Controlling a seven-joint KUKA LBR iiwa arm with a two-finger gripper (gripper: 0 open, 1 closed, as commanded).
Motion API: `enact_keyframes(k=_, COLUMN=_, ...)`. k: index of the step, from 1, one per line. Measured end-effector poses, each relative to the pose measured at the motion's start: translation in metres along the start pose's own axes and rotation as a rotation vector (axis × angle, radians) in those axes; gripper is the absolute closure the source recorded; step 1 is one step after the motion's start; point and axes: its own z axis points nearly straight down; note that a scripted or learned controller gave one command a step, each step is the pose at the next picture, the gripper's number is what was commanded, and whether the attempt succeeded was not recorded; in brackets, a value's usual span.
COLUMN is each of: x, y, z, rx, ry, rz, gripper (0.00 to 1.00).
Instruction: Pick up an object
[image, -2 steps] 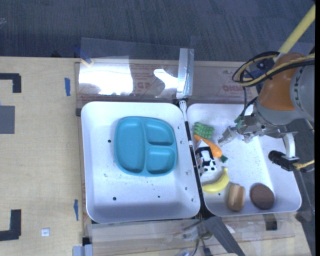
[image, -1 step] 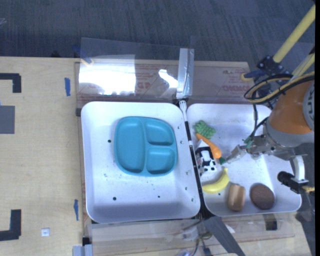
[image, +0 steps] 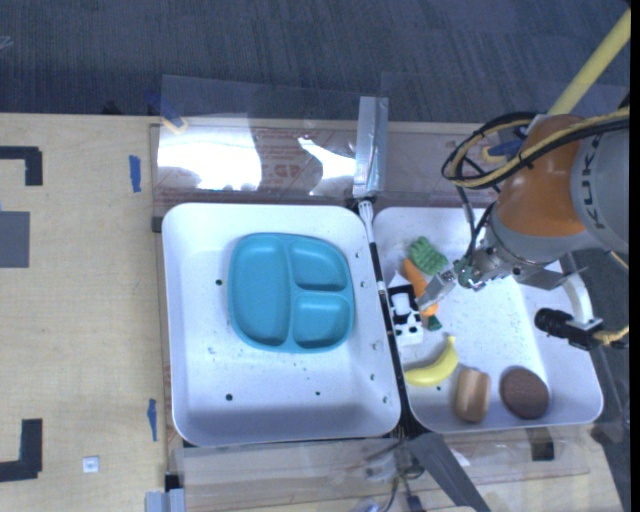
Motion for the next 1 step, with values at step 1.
enact_keyframes(k=1, x=-0.0200, y=-0.0014, z=0.0215, rx=-0.016, ry=-0.017, rz=-0.065, gripper=0.00)
